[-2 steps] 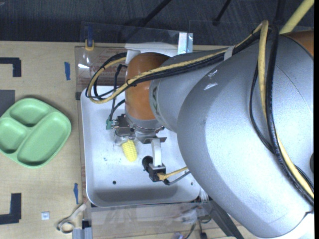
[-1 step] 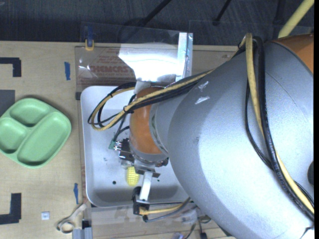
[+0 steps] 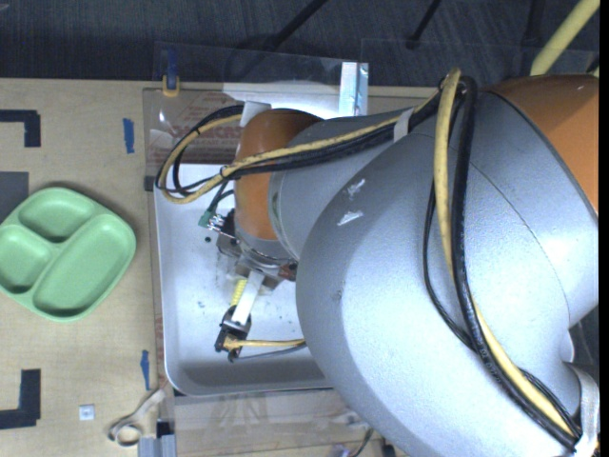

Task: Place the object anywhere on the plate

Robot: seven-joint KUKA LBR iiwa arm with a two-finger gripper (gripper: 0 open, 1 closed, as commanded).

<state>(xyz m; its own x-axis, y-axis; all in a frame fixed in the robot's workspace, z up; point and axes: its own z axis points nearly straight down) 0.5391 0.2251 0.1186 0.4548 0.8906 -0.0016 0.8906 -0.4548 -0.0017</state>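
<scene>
Whether the fingers are spread or pressed together you cannot tell, because the wrist (image 3: 262,174) sits right over them, low in the bin (image 3: 190,350). For the same reason you cannot say that anything is held.

You cannot pick out the object either. The bare part of the bin floor to the wrist's left and front shows a few dark specks and nothing you could grasp. A small green bit (image 3: 205,219) at the wrist's left edge is too small to name. If the object is in this bin, it is under the wrist or the arm (image 3: 428,255).

Further left, the plate (image 3: 81,260) rests flat on the surface (image 3: 86,141), just beside the bin's left wall and outside it. It is green, with two small compartments and one long one, and nothing lies in any of them.

So judge the task as not yet done. You cannot confirm a grasp, and the carry to the left and the release over the plate are both left to do. The wrist's low position over the bin floor suggests the pick is the step in hand. Before you count on it, look for the object between the fingers once the wrist lifts. Any of the three compartments will do for the drop.
</scene>
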